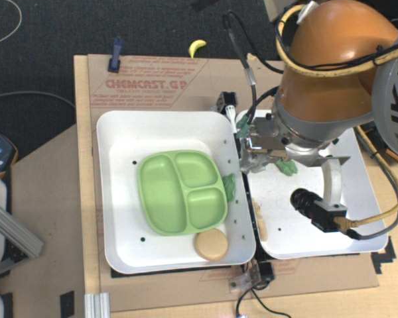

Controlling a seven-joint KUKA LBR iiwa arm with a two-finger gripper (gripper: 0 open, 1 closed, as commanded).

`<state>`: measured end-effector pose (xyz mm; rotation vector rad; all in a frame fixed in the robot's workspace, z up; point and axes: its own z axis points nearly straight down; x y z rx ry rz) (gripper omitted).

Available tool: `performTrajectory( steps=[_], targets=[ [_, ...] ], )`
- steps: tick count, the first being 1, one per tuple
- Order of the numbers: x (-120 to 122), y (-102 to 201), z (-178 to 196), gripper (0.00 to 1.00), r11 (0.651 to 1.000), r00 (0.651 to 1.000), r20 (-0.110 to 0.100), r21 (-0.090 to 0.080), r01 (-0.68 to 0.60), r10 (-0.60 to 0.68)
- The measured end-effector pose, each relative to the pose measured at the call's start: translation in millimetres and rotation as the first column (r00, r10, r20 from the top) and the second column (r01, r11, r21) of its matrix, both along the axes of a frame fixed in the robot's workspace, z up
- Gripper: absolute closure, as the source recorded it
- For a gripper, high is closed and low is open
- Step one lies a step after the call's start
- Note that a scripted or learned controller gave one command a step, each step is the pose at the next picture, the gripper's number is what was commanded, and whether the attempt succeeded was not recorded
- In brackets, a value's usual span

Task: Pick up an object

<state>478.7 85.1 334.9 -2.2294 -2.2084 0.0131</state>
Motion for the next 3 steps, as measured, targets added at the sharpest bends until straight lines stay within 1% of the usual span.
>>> performTrajectory(
  steps=[1,2,3],
  targets=[
    [1.2,5.2,14.0,1.00,1.000,1.000,0.010,0.004,-0.009,0.009],
    [1.7,5.7,24.2,1.00,1.000,1.000,0.012,0.004,-0.009,0.009],
    [33.7,-11.4,-58.2,1.00,1.000,1.000,-0.001,0.001,-0.006,0.006]
  ],
)
